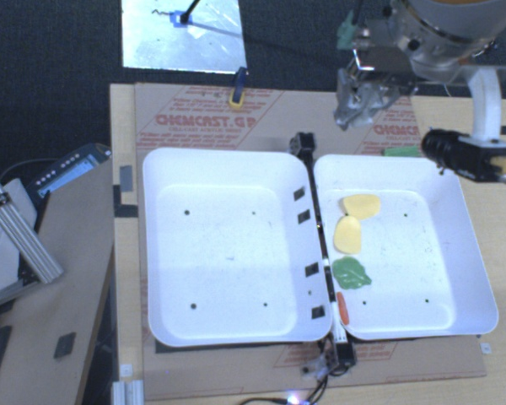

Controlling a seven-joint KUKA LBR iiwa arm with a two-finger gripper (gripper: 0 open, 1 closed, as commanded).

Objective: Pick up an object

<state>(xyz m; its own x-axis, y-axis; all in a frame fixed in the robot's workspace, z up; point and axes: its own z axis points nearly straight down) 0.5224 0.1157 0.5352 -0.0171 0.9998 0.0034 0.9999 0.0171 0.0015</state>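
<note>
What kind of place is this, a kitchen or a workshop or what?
Most likely a robotics lab bench set up for grasping trials. A robot arm with a gripper hangs above two white bins on a cardboard sheet, and small yellow pieces and a green piece lie in the right bin.

A shiny metal sheet (184,22) lies beyond the cardboard (204,118), near a yellow clip (236,99).

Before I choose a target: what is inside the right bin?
The right bin holds two yellow pieces, a green piece and a small orange piece. Nothing covers them.
</note>
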